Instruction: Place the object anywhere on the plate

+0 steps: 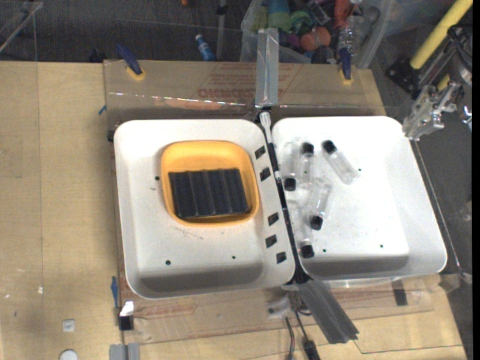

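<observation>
An orange-yellow plate [206, 151] lies in the left bin [142, 223] and carries a black ribbed slab [208, 193] in its middle. Several clear vials with black caps lie in the left half of the right bin [382, 201]: one [339, 161] towards the back, one [306, 160] beside it, one [319, 204] in the middle, and others close to the divider. My gripper [425, 117] hangs beyond the right bin's back right corner, outside both bins and well away from the vials and the plate. Nothing can be seen in it.
A black divider [274, 193] with tabs runs between the two bins. A clear panel [195, 88] stands behind them. A tub of colourful toys [315, 10] sits at the back, and a yellow tube [442, 25] slants at the far right.
</observation>
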Robot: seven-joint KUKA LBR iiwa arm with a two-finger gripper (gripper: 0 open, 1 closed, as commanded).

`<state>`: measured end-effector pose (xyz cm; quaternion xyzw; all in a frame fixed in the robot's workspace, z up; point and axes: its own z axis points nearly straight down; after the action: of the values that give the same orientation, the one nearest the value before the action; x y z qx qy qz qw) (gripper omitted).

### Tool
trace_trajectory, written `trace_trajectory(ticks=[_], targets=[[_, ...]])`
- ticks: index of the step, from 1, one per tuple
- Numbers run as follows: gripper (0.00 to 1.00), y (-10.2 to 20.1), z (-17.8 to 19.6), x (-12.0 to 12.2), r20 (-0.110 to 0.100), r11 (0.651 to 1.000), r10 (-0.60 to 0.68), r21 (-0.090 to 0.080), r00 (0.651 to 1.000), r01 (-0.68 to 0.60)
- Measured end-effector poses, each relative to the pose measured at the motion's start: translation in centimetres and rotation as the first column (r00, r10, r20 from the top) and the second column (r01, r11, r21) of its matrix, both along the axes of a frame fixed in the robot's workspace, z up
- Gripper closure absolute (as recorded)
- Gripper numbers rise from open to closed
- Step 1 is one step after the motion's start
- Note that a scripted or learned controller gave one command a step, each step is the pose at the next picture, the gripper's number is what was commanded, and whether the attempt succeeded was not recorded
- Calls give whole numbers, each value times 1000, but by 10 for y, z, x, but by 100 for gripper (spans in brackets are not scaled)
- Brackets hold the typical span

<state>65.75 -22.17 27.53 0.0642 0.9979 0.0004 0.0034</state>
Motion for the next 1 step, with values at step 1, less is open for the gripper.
trace_trajectory(ticks=[1], targets=[[100, 1, -23, 7, -2, 980, 197, 0, 980, -197]])
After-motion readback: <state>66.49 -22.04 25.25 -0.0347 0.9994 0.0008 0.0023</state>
